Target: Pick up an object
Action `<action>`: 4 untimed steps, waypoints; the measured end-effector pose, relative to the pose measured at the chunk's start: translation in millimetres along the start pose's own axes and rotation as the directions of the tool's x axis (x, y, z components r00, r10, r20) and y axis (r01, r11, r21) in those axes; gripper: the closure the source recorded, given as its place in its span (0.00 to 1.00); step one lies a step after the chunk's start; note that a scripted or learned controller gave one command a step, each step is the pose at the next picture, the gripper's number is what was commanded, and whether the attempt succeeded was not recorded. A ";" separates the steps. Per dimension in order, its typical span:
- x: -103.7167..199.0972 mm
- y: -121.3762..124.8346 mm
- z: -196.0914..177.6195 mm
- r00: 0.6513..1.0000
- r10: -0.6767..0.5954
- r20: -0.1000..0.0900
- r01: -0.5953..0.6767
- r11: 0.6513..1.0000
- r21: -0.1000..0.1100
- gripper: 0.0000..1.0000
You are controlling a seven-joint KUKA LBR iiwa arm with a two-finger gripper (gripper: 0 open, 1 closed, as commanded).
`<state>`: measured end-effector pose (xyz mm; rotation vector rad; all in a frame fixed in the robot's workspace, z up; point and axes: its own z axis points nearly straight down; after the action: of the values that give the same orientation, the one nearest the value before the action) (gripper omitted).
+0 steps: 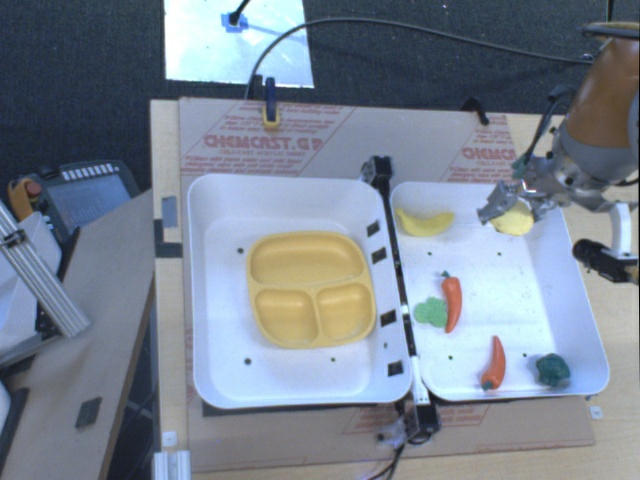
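My gripper [512, 206] hangs over the far right corner of the right bin [580, 308], directly above and touching or almost touching a small yellow lemon-like piece [516, 224]. Whether the piece is held cannot be made out. A yellow banana piece [424, 224] lies to its left at the bin's far side. A red-orange pepper [452, 301] and a light green piece [431, 313] lie side by side mid-bin. An orange carrot [493, 362] and a dark green broccoli [551, 369] rest near the front edge.
The left bin [215, 268] holds a yellow three-compartment tray [305, 288]. A black divider strip [392, 268] runs between the bins. A teach pendant [85, 200] and an aluminium bar [40, 278] sit on the side table at left.
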<state>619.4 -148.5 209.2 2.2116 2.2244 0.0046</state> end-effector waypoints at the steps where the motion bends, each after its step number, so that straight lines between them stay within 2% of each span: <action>1: 47.0 -22.3 4.7 1.000 -0.002 -0.002 0.002 1.000 0.005 1.00; 2: 96.1 -36.7 -9.4 1.000 0.000 -0.002 0.000 1.000 0.005 1.00; 3: 139.8 -47.7 -3.2 1.000 0.000 -0.002 0.000 1.000 0.006 1.00; 4: 196.8 -60.7 1.6 1.000 -0.004 -0.003 0.004 1.000 0.006 1.00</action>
<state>557.6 47.9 207.0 2.2121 2.2337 0.0014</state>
